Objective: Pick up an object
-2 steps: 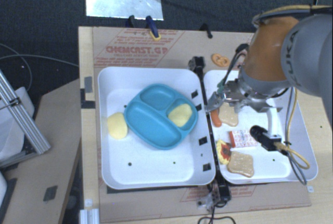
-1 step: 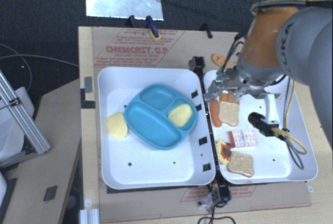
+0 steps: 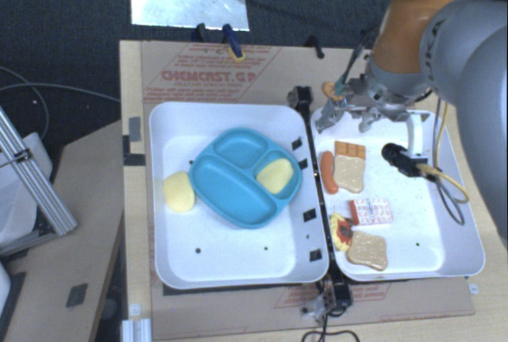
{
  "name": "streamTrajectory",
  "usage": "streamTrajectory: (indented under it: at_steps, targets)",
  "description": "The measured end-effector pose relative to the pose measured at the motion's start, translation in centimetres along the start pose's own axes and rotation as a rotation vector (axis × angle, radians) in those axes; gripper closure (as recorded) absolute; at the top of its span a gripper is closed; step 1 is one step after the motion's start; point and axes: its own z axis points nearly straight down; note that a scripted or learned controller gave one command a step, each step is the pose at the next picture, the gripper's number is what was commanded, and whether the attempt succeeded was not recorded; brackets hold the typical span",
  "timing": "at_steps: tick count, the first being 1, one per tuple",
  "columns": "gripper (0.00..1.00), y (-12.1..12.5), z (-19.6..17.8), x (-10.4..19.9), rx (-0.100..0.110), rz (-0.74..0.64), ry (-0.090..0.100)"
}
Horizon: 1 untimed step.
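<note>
In the right bin (image 3: 456, 249), where the toast slice (image 3: 348, 172) lies just below your pincer (image 3: 347, 120), whose fingers seem spread and empty, descend straight and centre before closing.

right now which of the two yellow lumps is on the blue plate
The yellow lump in the right-hand compartment of the blue plate. The other yellow lump lies on the white bin floor, just off the plate's left edge.
</note>
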Motion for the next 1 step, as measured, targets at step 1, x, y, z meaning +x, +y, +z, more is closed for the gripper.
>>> streamTrajectory:
  at_steps: [1]
  targets:
    - [0.00,2.70,-20.49,6.94,-0.015,-0.004,0.002]
